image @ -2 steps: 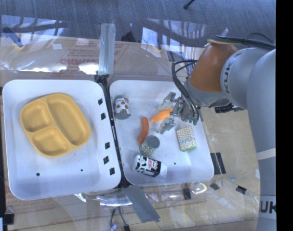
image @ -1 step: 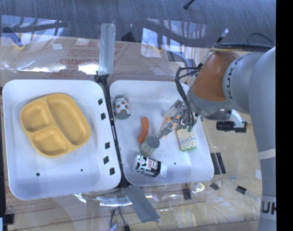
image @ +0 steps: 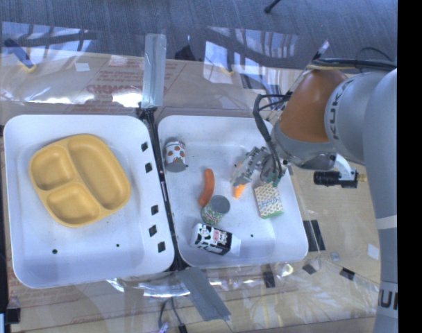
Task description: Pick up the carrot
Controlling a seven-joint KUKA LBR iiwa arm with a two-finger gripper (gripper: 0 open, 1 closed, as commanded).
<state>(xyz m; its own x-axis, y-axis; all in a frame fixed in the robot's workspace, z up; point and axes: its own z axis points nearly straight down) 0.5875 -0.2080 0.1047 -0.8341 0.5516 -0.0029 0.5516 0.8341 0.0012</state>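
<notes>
Found the small orange tapered carrot right at the tip of the grey metal two-finger gripper, touching it, with the orange end poking out below and to the view's left of it. Could not tell whether the gripper was spread or closed, nor whether it truly gripped the carrot. Noted both over the floor of the right-hand shallow white bin.

Saw a flat, pale, dotted packet just below the gripper and slightly to its right, lying near the carrot but apart from it. Spotted a long orange-red sausage-shaped piece to the gripper's left, lying nearly upright in the view, clear of the carrot. Made out a small grey-topped round can just beneath that piece, below and left of the gripper. Picked out a black-and-white patterned can on its side lower still, near the bin's front wall. Marked a small white cup with red spots farther left of the gripper, close to the divide between the bins.

Noted, well to the gripper's left, the left-hand shallow white bin bearing a yellow three-compartment plastic plate.
</notes>
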